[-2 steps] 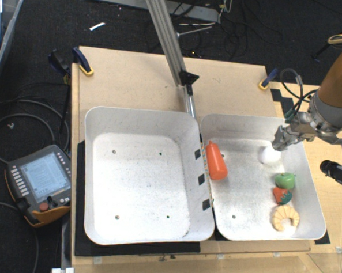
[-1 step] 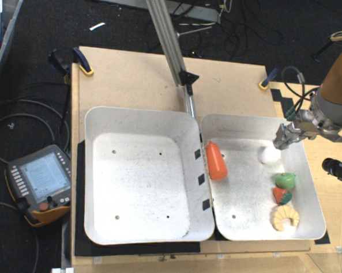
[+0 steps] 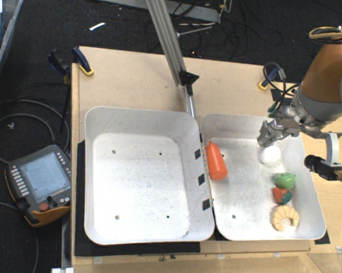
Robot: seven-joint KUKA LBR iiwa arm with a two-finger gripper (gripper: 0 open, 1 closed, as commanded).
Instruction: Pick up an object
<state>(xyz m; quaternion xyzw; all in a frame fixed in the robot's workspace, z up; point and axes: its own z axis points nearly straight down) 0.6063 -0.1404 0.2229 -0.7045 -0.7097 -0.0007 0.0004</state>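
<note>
Four things sit in the right bin (image 3: pixel 234 232), so I lower the gripper (image 3: pixel 269 139), grip state unreadable to me, squarely over the white ball (image 3: pixel 270 154) near its far edge.

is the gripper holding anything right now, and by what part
It cannot be told. The gripper sits just above a white round object in the right bin, touching or nearly touching its top, but the view does not show a hold.

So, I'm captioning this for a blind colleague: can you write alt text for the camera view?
A grey and orange robot arm reaches in from the right, its pincer just above a white object in the right bin. That bin also holds an orange carrot-like piece, a green item and a shrimp-shaped toy.
</note>
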